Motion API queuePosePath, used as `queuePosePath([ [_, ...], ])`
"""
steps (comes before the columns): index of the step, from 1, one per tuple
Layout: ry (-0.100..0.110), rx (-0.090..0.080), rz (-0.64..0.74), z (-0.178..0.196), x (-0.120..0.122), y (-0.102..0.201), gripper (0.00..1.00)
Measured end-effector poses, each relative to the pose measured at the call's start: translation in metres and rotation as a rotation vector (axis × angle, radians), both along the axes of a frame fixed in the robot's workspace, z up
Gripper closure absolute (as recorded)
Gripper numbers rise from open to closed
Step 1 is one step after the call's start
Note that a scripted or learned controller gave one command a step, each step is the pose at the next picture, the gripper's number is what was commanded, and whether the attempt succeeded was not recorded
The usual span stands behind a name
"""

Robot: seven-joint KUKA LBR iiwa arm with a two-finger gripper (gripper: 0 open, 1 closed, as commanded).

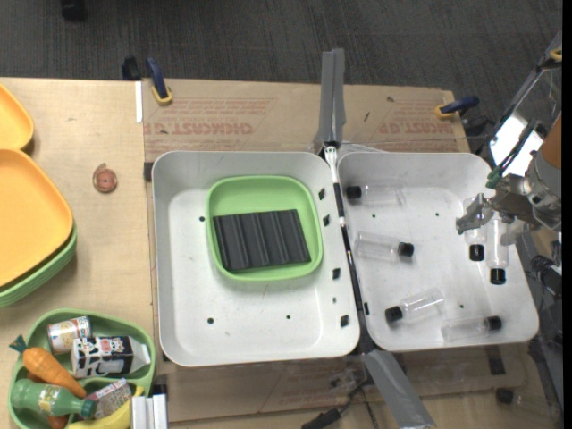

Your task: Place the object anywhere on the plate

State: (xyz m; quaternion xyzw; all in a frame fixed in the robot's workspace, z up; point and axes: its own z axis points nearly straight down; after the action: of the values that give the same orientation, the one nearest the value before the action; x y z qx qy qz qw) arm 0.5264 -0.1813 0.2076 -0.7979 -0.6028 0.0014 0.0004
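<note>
A green plate (264,192) lies in the left bin (179,266) with a dark grey ridged pad (261,239) on it. Several clear vials with black caps lie in the right bin (429,177): one at the back left (371,192), one in the middle (384,248), one at the front (416,307) and one at the front right (469,327). My gripper (487,226) hangs low over the right bin's right side. Just below it lies an upright-pointing vial (497,259), with another black cap (476,253) beside it. Whether either is gripped is hidden.
Orange and green plates (27,222) are stacked at the bench's left edge. A green bowl (76,369) of toy food sits at the front left. A metal divider (332,96) runs between the bins. Clamps (159,86) hold the cardboard at the back.
</note>
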Motion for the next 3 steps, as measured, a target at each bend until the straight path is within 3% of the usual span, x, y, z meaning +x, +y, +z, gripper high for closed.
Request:
queuePosePath([
  [1, 0.001, 0.002, 0.113, -0.042, -0.050, -0.011, 1.00],
  [2, -0.001, 0.001, 0.294, 0.040, -0.048, 0.032, 1.00],
  [3, 0.001, 0.003, 0.382, -0.035, -0.050, 0.005, 1.00],
])
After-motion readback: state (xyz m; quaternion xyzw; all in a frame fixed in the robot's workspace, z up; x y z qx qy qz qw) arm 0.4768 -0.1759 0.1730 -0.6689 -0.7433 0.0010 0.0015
